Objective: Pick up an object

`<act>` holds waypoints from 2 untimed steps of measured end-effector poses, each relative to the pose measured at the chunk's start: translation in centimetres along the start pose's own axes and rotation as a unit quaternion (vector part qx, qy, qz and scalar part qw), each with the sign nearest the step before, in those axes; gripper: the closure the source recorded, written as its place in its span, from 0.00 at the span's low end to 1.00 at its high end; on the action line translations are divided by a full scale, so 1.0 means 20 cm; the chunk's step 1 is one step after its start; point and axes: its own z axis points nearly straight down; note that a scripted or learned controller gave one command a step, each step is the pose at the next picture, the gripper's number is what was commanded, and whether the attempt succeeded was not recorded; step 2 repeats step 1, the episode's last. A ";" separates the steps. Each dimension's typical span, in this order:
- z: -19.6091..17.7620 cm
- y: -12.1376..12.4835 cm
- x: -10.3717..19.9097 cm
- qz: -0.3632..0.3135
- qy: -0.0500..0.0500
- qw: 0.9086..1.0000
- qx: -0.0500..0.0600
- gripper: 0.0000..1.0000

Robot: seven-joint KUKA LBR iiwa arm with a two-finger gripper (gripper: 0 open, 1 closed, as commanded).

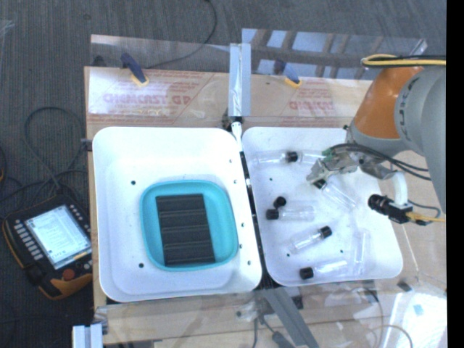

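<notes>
The pincer point(324, 171) sits low in the right bin point(377, 267) among clear vials point(310, 238) with black caps. Its opening state cannot be determined. The left bin point(116, 158) holds a teal tray point(148, 216).

Dark grey carpet floor point(109, 6) surrounds the wooden bench point(101, 100).

Grey arm point(424, 111) enters from right, orange band point(380, 104) above wrist; gripper point(326, 169) lowered, angled left; finger gap unclear.
</notes>
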 end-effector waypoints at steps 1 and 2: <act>-0.57 0.19 0.37 -0.062 0.004 0.998 0.006 1.00; -0.57 0.19 0.37 -0.062 0.004 0.998 0.006 1.00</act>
